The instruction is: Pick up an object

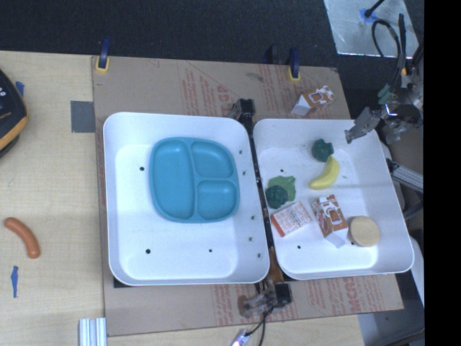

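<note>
A curved yellow toy banana lay in the right-hand shallow white bin, near a small dark-green broccoli piece toward the bin's far side. Closer to the divider sat a larger green broccoli floret, and beside it a flat red-and-white packet. A second red-and-white carton rested just next to a round tan disc at the bin's near right.

The grey gripper hung over the far right corner of that bin, apart from every object in it and holding nothing; whether its fingers were spread or pressed together could not be told.

The left-hand shallow white bin carried a turquoise plastic plate with three compartments. Both bins sat on a brown cardboard sheet clipped to the pale wooden table. A small red-and-white carton lay on the cardboard beyond the right bin, and an orange toy sausage lay on the table well to the left.
</note>
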`<state>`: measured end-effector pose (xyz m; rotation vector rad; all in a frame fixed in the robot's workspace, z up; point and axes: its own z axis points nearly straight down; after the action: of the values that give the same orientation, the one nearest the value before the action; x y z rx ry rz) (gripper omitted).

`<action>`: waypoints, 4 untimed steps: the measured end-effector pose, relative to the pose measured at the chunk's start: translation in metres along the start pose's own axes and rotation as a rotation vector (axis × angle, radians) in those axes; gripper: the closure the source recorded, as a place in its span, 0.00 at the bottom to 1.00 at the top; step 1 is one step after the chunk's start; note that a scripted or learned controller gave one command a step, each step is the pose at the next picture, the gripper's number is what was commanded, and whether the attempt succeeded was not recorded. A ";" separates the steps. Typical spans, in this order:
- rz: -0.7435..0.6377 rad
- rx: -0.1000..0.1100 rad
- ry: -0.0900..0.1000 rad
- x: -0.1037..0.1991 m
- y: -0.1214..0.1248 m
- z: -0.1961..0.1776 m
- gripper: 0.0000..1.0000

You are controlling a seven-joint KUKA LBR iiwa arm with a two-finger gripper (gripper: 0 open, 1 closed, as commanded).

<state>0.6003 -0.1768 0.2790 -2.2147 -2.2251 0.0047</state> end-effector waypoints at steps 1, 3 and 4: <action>0.000 0.003 0.000 -0.034 0.012 0.139 0.00; 0.000 0.001 -0.001 -0.014 0.023 0.187 0.00; -0.002 -0.001 0.000 0.025 0.057 0.186 0.00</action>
<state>0.6566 -0.1517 0.0923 -2.2137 -2.2276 0.0035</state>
